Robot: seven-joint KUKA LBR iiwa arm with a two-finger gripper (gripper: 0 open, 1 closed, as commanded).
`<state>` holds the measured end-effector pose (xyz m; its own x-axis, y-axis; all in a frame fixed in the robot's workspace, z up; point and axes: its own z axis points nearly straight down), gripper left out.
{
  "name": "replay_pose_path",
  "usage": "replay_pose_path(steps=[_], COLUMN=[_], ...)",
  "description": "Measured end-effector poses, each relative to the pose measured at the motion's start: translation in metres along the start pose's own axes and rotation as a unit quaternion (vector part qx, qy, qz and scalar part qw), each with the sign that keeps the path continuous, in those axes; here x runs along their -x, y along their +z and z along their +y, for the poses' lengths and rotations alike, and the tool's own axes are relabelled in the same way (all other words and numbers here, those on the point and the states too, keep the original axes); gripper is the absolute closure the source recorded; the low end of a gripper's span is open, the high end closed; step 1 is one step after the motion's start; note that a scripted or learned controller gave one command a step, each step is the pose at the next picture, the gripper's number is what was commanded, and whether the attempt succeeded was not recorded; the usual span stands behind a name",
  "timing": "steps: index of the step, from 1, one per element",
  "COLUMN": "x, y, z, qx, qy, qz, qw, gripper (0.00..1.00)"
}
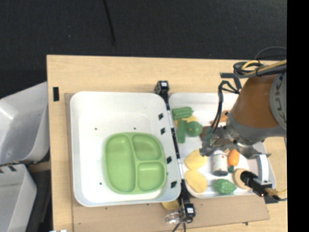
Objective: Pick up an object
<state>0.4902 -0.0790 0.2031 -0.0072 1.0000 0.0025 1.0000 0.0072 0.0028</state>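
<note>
My gripper (211, 144) hangs low over the middle of the right bin (203, 99), under the grey and orange arm. Right below it stands a small silver can (219, 164), with an orange piece (233, 157) beside it. Two pale yellow pieces (195, 159) (196, 181) lie to the gripper's left and lower left. Green toy foods (182, 113) (193, 128) lie at the bin's upper left, close to the divider. A bumpy green piece (224, 186) rests near the front wall. Nothing shows held in the gripper.
The left bin (87, 129) holds a light green divided plate (136, 163). Black clips (162, 86) sit along the seam between the bins. A yellow object (170, 205) peeks out on the bench below the bins. The arm covers the right bin's right half.
</note>
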Motion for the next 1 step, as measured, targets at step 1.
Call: replay_pose_path(steps=[1], x=[0.0198], y=[0.1062], z=[-0.0015], qx=[-0.002], qy=[0.005], qz=[-0.002], qw=[1.0], gripper=[1.0])
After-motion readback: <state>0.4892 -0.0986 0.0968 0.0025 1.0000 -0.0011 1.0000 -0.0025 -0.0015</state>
